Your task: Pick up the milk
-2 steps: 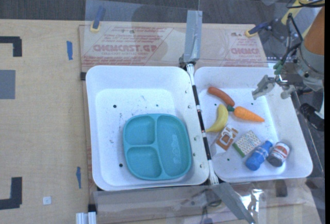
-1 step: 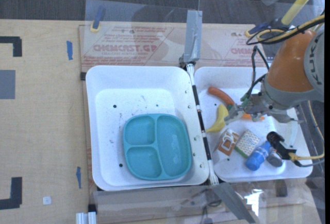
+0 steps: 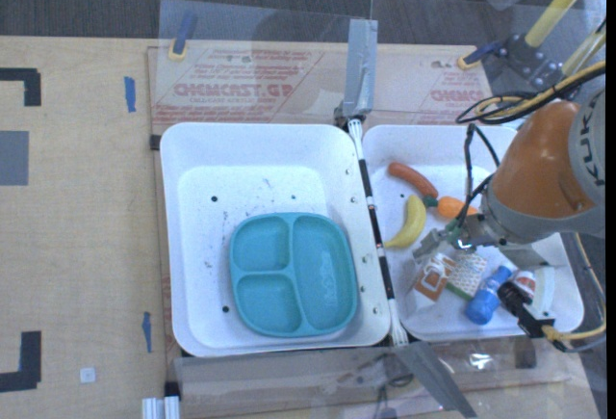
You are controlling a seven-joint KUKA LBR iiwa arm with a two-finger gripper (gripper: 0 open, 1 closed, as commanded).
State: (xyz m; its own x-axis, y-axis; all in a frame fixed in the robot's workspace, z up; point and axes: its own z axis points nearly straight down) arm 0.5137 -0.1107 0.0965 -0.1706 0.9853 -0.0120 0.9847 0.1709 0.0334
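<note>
The milk (image 3: 446,275) is a small carton with orange, white and green print, lying flat near the front of the right bin (image 3: 568,311). My gripper (image 3: 445,241) hangs just above the carton's far end, under the arm's orange band (image 3: 539,167). From this angle I cannot see whether it touches the carton. The arm hides the bin's right part.
In the right bin, a yellow banana (image 3: 408,222), a sausage (image 3: 413,178) and an orange carrot (image 3: 449,207) lie behind the gripper. A blue bottle (image 3: 486,298) and a white tube (image 3: 526,286) lie right of the carton. The left bin (image 3: 192,215) holds a teal divided plate (image 3: 292,274).
</note>
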